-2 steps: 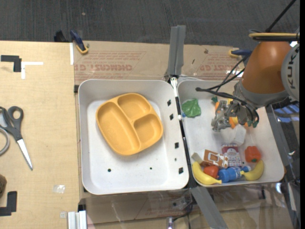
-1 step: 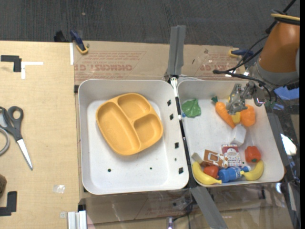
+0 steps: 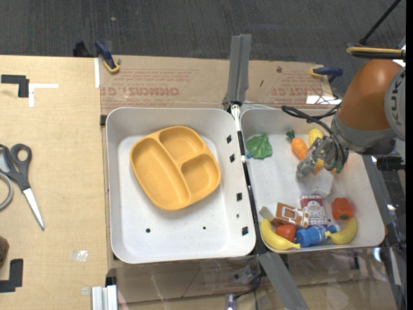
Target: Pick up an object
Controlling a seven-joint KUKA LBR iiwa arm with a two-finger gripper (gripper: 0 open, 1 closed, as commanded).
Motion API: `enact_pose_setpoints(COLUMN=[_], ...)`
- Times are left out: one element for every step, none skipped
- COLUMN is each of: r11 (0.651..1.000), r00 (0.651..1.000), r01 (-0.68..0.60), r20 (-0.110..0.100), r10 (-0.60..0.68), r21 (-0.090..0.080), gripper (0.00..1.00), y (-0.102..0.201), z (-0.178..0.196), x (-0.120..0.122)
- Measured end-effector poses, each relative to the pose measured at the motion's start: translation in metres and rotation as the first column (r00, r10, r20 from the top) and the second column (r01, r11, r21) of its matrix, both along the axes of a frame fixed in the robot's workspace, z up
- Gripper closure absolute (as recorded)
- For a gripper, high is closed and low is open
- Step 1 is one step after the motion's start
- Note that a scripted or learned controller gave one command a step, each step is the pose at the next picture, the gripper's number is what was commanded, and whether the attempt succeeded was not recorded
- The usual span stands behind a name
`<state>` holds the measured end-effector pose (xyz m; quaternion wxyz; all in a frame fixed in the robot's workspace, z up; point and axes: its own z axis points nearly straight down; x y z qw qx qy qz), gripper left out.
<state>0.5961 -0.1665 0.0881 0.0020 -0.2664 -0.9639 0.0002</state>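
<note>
My gripper (image 3: pixel 316 160) hangs in the right bin (image 3: pixel 368 192), just right of the toy carrot (image 3: pixel 299 148). I cannot tell its grip state. I'd shift left, centre over the carrot, then descend straight, clear of the green leaf toy (image 3: pixel 259 146).

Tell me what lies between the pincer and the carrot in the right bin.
Nothing visible. The pincer hangs just right of the carrot, with bare white bin floor between them. The green toy sits farther left, out of the way.
</note>
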Motion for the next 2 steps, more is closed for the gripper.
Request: enact_pose_setpoints(r11=[0.998,0.997], r00=[0.998,0.997], r01=[-0.067,0.081], r20=[0.009,0.008], r10=[0.067,-0.081], r21=[-0.002,-0.002], gripper=[1.00,1.00], y=[0.037,0.088], z=[0.097,0.165], x=[0.033,0.024])
